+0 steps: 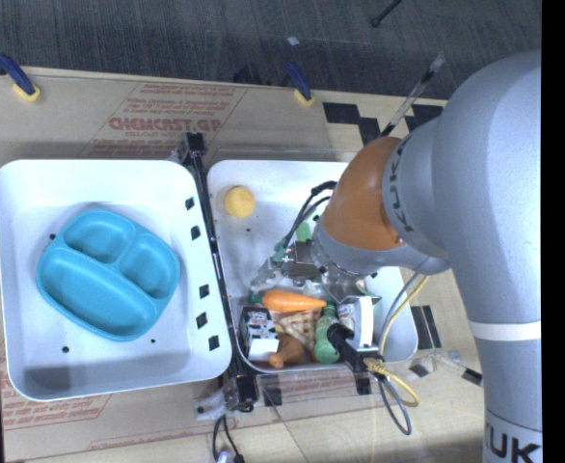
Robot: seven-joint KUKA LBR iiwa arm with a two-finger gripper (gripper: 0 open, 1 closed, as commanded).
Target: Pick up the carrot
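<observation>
The carrot (pixel 294 302) is orange and lies sideways in the front part of the right bin (pixel 273 177), among other toy foods. My gripper (pixel 300 270) hangs just above and behind it, under the orange band of the wrist. The wrist hides most of the gripper. I cannot tell whether the gripper touches the carrot.
A yellow ball (pixel 238 201) sits at the back left of the right bin. Around the carrot lie a green piece (pixel 326 346), a brown piece (pixel 284 357), a waffle-like piece (pixel 300 328) and a black-and-white item (pixel 256 323). The left bin (pixel 32 186) holds a blue divided plate (pixel 109 271).
</observation>
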